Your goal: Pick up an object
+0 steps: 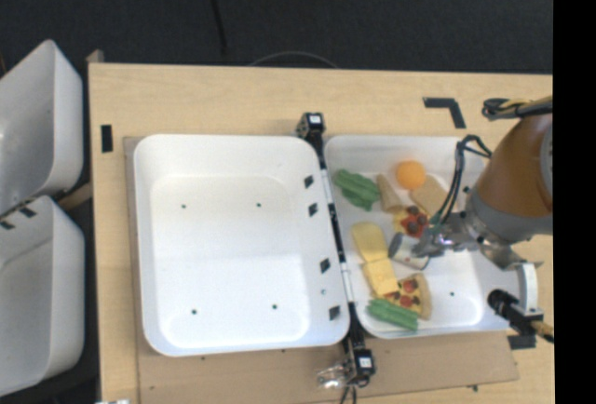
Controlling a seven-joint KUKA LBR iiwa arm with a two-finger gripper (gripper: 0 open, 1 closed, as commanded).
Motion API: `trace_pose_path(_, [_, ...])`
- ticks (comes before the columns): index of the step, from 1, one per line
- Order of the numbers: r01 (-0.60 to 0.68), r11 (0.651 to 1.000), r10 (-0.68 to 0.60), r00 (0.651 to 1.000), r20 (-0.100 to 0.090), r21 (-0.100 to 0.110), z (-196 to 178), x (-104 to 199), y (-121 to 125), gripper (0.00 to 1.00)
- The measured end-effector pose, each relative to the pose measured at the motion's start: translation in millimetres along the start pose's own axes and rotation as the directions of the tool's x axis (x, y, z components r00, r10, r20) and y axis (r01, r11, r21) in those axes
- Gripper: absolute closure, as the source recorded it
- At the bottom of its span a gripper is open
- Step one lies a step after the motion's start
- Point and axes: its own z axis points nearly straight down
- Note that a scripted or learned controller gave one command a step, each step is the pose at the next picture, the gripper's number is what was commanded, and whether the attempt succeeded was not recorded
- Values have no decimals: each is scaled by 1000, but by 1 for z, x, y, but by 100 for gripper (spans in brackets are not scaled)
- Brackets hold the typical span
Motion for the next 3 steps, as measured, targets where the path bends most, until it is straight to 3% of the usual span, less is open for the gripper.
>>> trace_pose_path(1, [17,1000,-16,1000,-14,23,-54,72,60,100])
trace_pose_path(2, [5,999,-4,1000,-14,39,-8,50,5,100])
trace_pose_path(3, [4,1000,-4,1000,-12,29,22,41,-20,100])
